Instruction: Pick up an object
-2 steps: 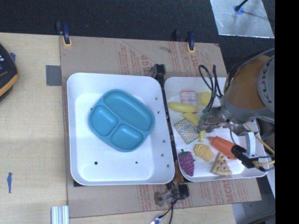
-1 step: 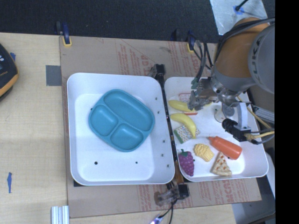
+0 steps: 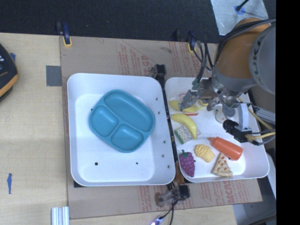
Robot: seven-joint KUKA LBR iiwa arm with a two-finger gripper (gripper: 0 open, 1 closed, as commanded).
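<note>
The right bin (image 3: 255, 170) holds several toy foods. Among them are a yellow banana (image 3: 183, 122), a green and white block (image 3: 184, 133), purple grapes (image 3: 186, 163), a yellow corn piece (image 3: 204, 152), an orange carrot-like piece (image 3: 227, 147) and a pizza slice (image 3: 221, 167). My gripper (image 3: 188, 99) hangs low over the bin's upper left part. It is just above a small yellow and pink piece (image 3: 191, 109) and beside another yellow piece (image 3: 174, 105). I see nothing held.
The left bin (image 3: 79, 168) holds a blue divided plate (image 3: 122, 120), tilted slightly. The arm's grey and orange body (image 3: 239, 55) covers the right bin's upper right corner. Cables and a black fitting (image 3: 234, 128) hang over the bin's right side.
</note>
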